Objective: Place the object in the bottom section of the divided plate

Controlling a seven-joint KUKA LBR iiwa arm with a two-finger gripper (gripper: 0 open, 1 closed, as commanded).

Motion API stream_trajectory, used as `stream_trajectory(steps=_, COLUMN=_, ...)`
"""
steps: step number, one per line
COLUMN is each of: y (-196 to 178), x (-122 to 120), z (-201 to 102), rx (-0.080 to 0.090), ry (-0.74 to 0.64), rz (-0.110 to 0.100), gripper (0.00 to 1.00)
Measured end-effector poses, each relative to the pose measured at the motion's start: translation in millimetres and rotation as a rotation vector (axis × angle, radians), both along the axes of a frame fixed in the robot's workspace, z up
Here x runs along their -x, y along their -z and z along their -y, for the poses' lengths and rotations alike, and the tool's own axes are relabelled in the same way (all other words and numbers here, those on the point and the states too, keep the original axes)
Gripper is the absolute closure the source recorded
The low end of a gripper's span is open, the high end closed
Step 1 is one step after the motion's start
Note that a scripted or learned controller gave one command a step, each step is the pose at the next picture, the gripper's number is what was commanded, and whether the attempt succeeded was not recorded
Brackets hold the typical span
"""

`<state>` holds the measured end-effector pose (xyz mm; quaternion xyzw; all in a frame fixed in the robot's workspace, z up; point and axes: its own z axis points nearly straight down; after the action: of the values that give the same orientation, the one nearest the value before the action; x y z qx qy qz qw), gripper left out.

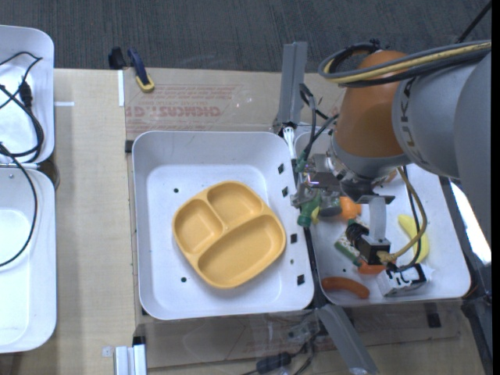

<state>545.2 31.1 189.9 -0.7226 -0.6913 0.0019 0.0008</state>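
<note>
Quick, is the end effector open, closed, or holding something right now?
End effector: cannot be told; it hangs over the right bin near a green item.

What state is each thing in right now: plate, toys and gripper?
Divided plate: flat in the left bin, sections unfilled.
Gripper: low over the right bin, beside its left wall.
Green toy: at the gripper, grasp unclear.
Red sausage: lying loose at the right bin's near edge.
Banana: lying loose in the right bin.
</note>
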Motion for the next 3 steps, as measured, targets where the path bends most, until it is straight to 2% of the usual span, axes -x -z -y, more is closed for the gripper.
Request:
stream_trajectory(steps=1, y=-37.5, x=28.6, z=-27.7, rx=0.0, ry=-0.09, rz=0.002, gripper=1.0)
stream_trajectory(steps=2, y=-42.0, x=48.4, z=-46.4, rx=0.0, ry=0.082, rz=-0.001, gripper=1.0)
stream_trajectory(steps=3, y=-42.0, x=48.4, z=-46.1, rx=0.001, ry=0.083, rz=0.0, gripper=0.0)
